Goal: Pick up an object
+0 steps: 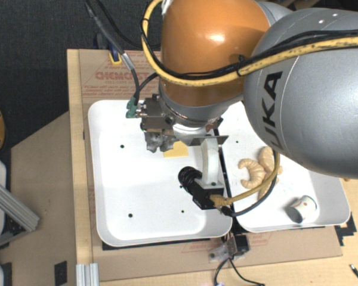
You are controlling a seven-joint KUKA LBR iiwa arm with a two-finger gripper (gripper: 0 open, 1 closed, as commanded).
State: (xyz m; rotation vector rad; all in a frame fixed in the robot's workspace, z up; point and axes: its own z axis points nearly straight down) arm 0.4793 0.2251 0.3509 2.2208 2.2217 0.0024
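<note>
Lying low at the frame's lower right, a small grey-and-white cylinder (301,208) looks light, hard, apt to roll. Above it the tan croissant-shaped piece (256,167) seems soft; pinch its thick middle. Further up, a yellow scrap (176,150) peeks beneath the gripper (161,137), whose grip I cannot tell.

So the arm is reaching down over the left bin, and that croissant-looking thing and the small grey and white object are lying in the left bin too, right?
Not quite. The camera view shows the croissant-shaped object and the small grey and white object lying in the right bin, not the left one. The rest holds: the arm reaches down over the left bin.
</note>
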